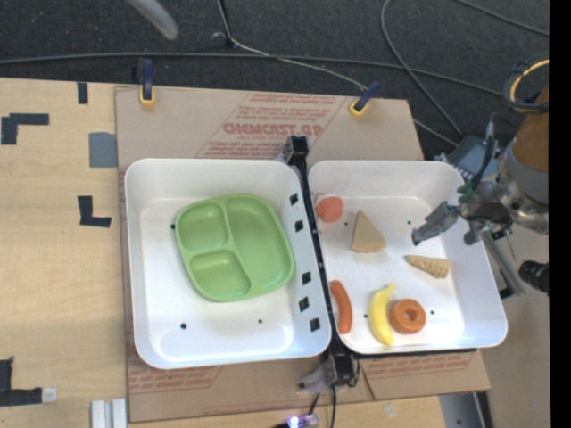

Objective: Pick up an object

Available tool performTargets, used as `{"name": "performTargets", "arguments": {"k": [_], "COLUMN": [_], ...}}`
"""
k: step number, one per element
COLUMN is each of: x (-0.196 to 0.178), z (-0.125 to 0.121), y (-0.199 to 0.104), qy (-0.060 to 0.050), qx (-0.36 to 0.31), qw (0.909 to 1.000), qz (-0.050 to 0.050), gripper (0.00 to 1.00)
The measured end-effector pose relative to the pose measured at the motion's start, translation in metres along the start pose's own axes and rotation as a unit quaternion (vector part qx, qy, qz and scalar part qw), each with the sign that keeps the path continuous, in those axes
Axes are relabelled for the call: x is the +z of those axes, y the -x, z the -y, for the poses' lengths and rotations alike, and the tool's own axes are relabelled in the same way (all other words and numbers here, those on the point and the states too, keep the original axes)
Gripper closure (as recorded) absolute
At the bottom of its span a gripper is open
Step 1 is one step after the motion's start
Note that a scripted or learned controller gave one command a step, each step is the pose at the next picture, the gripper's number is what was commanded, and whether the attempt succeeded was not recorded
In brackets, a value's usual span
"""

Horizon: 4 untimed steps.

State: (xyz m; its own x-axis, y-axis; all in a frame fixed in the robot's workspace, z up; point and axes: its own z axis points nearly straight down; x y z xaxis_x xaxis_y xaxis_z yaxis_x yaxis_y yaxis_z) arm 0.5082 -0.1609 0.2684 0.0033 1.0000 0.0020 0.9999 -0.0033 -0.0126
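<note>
Gripper [446,223] hangs over the right edge of the right bin [393,169], at the end of a grey arm [526,163] with an orange band that reaches in from the right. Its dark fingers point left toward the food; whether they are apart or together cannot be told at this angle, and nothing shows between them.

Six toy food pieces lie in the right bin. Nearest the gripper, just below and left of it, is one tan cone [429,265] on its side. One tan wedge [366,234] sits farther left, near the bin's middle. One small orange-red ball [330,209] rests close to the divider at upper left. Along the lower part lie one orange sausage [341,306], one yellow banana [381,315] and one orange doughnut [409,316], the banana touching the doughnut. Nothing stands between the gripper and the cone.

One green plate [234,246] with three compartments fills much of the left bin [143,266], well apart from the gripper. Both bins rest on a sheet of brown cardboard [268,119], held by two clamps at its far edge.
</note>
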Motion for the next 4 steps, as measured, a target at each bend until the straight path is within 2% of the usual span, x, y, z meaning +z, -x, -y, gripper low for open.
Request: {"name": "performTargets", "arguments": {"k": [1,2,4], "x": [-0.006,0.054,0.146], "z": [-0.002,-0.009,0.003], "y": [0.0,0.004,0.008], "qy": [0.006,0.003,0.004], "qx": [-0.002,-0.002,-0.002], "qw": [1.0,1.0,1.0], "qz": [0.001,0.001,0.001], "gripper": [0.0,0.0,0.0]}}
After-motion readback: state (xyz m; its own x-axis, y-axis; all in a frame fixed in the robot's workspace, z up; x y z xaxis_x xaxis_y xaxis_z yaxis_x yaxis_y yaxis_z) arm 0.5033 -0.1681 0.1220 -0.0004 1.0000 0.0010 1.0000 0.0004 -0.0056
